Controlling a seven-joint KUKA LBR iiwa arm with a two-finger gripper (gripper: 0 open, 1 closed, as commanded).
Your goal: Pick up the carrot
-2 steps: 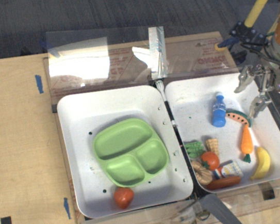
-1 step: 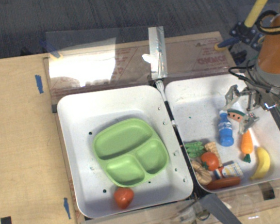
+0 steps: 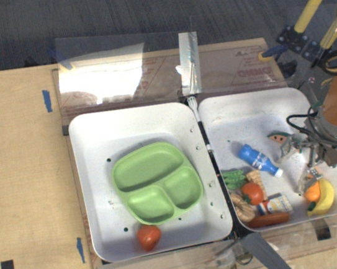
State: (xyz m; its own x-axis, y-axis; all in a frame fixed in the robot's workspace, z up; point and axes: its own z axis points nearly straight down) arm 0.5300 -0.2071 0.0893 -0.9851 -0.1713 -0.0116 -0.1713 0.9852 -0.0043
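Observation:
In the right bin, an orange-red piece with a green leafy end lies near the bin's left wall; it looks like the carrot. It rests among other toy foods at the front of the bin. My gripper hangs low over the bin's right side, well to the right of that piece. Directly under the gripper sits a small round orange thing, touching a yellow banana. I see nothing lifted off the bin floor.
A blue bottle lies mid-bin, and a brown piece is behind it. A small carton, a tan piece and a red sausage crowd the front. The left bin holds a green divided plate and a red tomato.

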